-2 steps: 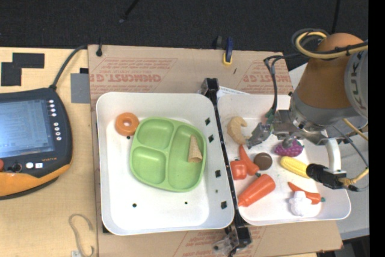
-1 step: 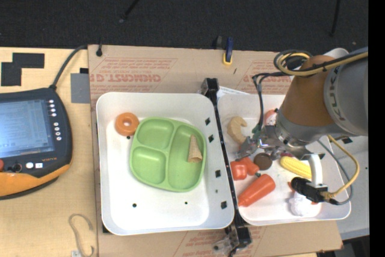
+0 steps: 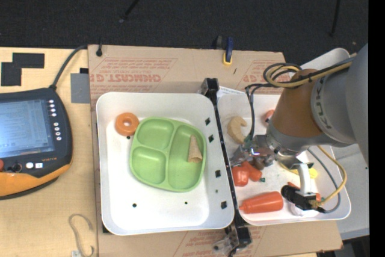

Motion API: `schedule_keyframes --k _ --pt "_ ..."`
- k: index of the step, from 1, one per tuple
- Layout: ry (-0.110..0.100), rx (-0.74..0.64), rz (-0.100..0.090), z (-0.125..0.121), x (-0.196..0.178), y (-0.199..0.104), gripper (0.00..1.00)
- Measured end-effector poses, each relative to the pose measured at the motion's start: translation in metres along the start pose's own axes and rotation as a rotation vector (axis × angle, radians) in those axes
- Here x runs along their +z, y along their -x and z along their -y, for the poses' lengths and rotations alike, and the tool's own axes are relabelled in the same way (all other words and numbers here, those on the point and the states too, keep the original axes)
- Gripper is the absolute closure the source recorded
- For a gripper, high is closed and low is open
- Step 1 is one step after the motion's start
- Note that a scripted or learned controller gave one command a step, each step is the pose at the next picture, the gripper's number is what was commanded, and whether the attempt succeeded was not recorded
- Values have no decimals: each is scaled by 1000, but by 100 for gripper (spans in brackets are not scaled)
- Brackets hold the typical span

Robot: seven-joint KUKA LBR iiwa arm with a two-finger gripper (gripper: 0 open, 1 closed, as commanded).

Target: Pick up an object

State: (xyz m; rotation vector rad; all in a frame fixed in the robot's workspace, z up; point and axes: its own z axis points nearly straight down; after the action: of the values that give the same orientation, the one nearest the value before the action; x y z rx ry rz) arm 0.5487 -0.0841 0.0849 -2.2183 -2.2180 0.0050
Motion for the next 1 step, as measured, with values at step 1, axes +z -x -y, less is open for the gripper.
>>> schedule_keyframes --k 1 --pt "-1 9 -1 0 -12 3 100"
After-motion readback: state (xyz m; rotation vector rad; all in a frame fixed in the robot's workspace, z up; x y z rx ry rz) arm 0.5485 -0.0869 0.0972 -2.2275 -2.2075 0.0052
